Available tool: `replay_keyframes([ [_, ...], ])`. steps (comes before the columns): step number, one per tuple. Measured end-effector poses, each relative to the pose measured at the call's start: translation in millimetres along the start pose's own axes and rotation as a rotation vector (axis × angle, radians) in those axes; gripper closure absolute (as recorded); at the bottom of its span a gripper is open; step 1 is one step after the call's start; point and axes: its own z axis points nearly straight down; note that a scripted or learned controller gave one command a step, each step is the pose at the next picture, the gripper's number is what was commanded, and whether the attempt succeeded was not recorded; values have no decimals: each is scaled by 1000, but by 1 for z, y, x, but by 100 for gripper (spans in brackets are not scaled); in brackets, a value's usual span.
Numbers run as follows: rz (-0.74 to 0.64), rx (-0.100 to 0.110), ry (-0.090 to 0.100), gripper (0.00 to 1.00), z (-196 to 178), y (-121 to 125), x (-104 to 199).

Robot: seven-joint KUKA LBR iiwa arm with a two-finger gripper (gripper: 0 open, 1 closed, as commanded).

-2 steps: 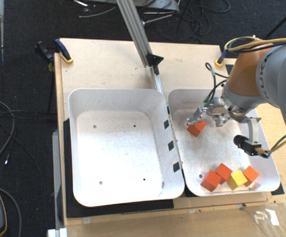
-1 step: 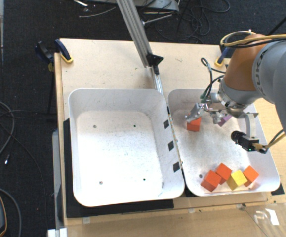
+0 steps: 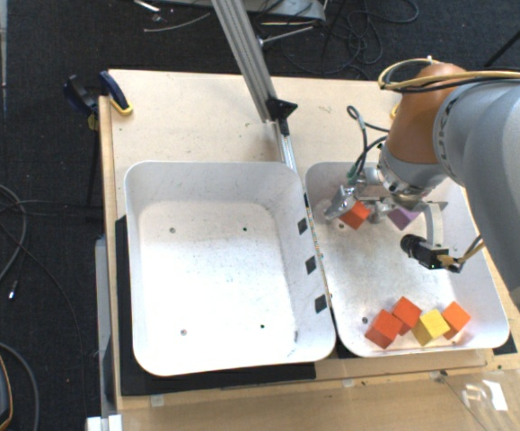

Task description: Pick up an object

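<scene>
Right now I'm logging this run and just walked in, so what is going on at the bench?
The grey arm reaches in over the right bin, with its gripper low near that bin's far end. An orange block sits right at the gripper, and a purple block lies just beside it; whether the orange one is actually gripped is not clear. Four more blocks are clustered at the near end of that bin: a red block, two orange, and a yellow block. The left bin lies alongside.
</scene>
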Motion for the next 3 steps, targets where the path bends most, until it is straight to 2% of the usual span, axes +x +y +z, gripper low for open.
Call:
replay_keyframes([
  [1,0,16,2,100,-10,-4,-1],
  [2,5,-7,-2,100,-157,-35,-3],
  [3,3,1,-1,0,-152,-36,-2],
])
